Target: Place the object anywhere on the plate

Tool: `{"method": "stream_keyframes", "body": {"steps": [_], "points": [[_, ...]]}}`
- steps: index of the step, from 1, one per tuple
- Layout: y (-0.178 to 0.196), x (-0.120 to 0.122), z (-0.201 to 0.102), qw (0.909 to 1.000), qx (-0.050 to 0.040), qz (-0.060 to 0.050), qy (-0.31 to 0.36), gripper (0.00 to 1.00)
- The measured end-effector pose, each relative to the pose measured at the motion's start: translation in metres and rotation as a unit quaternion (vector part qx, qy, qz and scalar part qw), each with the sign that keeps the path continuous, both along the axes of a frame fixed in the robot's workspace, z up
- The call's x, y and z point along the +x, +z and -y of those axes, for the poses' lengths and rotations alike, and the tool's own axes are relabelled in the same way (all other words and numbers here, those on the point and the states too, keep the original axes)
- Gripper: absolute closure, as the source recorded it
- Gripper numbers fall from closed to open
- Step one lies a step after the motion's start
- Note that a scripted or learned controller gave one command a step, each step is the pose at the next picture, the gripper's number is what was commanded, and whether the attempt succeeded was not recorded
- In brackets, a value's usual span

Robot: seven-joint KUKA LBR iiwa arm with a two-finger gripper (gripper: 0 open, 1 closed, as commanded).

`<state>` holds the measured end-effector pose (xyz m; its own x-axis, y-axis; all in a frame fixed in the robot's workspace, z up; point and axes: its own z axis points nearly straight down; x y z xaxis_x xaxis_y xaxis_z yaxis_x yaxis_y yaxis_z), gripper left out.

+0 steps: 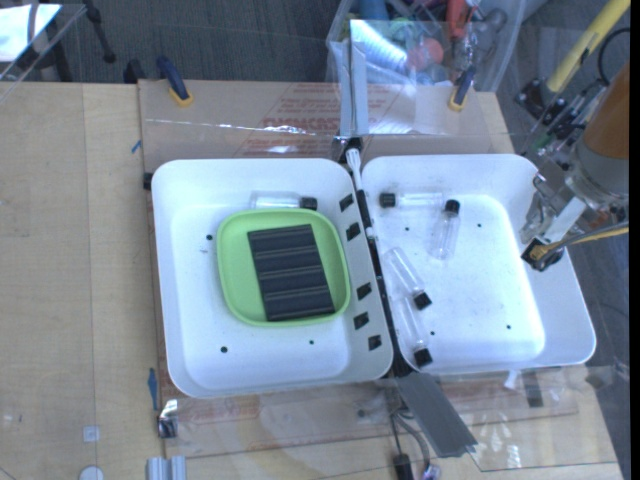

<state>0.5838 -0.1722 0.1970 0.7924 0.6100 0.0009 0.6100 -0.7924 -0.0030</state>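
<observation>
Pale wood forms the bench (60, 268), with two white bins side by side at its middle and a clear box (430, 18) of coloured odds and ends past its far edge. At the centre of the left bin (190, 348) sits a green plate (232, 268). A black ribbed block (290, 273) lies flat on the plate, inside its rim, with its long side running from far to near. A clear vial (275, 202) with a black cap lies just behind the plate, near the bin's far wall. Four more capped vials lie in the right bin (520, 318). One (412, 199) is along the far wall and one (443, 233) is just beside it, towards the middle. One (402, 268) is close to the wall shared with the left bin, and one (410, 328) is at the near corner on that same side. Black clips (352, 230) line the rim where the bins meet. The gripper (545, 230) hangs over the right bin's outer edge, apart from every vial. Whether it is open or closed cannot be told from this angle.
</observation>
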Motion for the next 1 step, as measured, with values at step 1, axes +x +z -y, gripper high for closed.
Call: {"method": "stream_keyframes", "body": {"steps": [1], "points": [[-0.0001,0.0,0.0001,1.0,-0.0001,0.0,0.0,0.0]]}}
